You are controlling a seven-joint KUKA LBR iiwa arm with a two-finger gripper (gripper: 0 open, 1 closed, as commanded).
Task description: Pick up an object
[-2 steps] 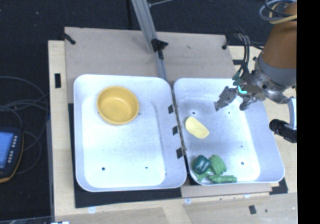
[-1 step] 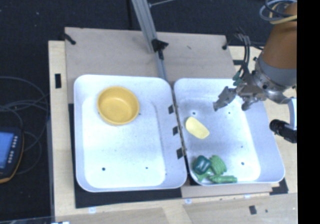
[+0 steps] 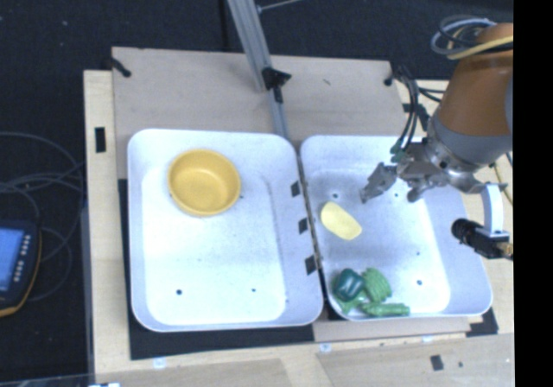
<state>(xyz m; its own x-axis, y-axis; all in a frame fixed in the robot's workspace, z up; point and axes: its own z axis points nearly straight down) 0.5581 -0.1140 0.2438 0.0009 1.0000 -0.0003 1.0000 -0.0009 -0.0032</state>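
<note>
While the gripper hangs with its jaws spread wide and nothing between them, right of centre in the frame, this looks like the approach step. Nearest is the yellow lump, just lower left; next it must shift there and descend.

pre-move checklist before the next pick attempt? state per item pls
1. Gripper carries nothing: ok, gap between the jaws looks bare.
2. Jaws spread for a grasp: ok, they stand apart.
3. Target in the right bin: ok, pale yellow piece lies alone, left and below the gripper.
4. Clear room around it: ok, green items sit apart at the bin's near edge.
5. Gripper height above the bin floor: cannot tell.
6. Yellow bowl out of the way: ok, in the left bin.
</note>
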